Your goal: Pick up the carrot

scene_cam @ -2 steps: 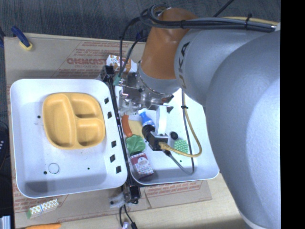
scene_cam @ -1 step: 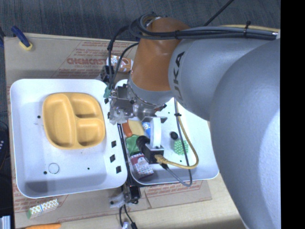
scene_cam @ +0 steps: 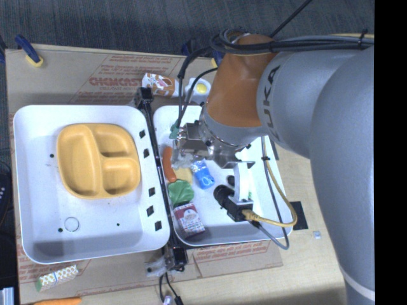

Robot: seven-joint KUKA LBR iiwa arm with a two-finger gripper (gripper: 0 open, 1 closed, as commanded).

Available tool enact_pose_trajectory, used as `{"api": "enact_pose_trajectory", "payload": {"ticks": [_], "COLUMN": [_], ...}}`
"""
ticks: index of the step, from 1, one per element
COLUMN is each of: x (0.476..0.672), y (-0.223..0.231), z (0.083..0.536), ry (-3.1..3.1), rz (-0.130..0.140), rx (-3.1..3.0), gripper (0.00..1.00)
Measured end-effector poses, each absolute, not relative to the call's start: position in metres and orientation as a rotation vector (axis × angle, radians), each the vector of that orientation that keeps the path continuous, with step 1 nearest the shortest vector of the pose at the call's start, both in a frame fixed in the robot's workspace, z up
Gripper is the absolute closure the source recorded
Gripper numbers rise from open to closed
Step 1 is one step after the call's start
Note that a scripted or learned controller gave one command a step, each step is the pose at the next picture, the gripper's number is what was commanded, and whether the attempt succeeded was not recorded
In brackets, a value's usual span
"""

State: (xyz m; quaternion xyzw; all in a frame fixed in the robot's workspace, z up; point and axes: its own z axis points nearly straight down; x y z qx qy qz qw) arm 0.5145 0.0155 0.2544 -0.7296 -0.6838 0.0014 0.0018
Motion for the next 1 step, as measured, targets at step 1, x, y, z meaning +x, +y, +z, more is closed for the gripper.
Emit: {"api": "enact_pose_trajectory", "payload": {"ticks": [1], "x": [0.4755], "y": [0.0322], "z": [0.1910], "ry": [-1.958], "rz": [0.007], "rx": [-2.451], "gripper": [1.00]}}
